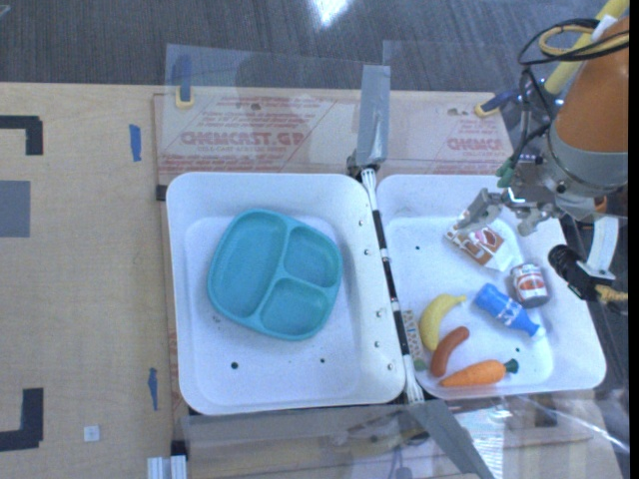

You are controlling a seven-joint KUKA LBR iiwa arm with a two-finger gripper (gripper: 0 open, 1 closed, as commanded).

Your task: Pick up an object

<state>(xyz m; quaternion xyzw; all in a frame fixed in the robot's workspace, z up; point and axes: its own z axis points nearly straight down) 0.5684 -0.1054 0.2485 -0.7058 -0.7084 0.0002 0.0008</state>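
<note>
So, starting at the left, the left bin (200, 387) is taken up by a teal divided plate (276, 273), lying flat with its three sections bare. The right bin (579, 362) is where everything worth grabbing is kept: a banana (438, 318), a red sausage (450, 349) just beside it, and a carrot (477, 372) along the near wall, with the sausage touching or nearly touching both. A bit further right a blue bottle (506, 309) is lying on its side, a small can (530, 283) is parked close by, and a white-and-red packet (483, 242) is sat toward the far side. The gripper (502, 208) is seen right over that packet, fingers spread fairly wide, one finger (477, 211) at the packet's left end, and nothing is held between them. It looks like the approach step is in hand, with the packet probably picked as the target, though that's a guess. For the next move, the fingers would need to be lowered around the packet and closed squarely. A flat, floppy packet could easily be slipped off or just get pushed along.
</note>
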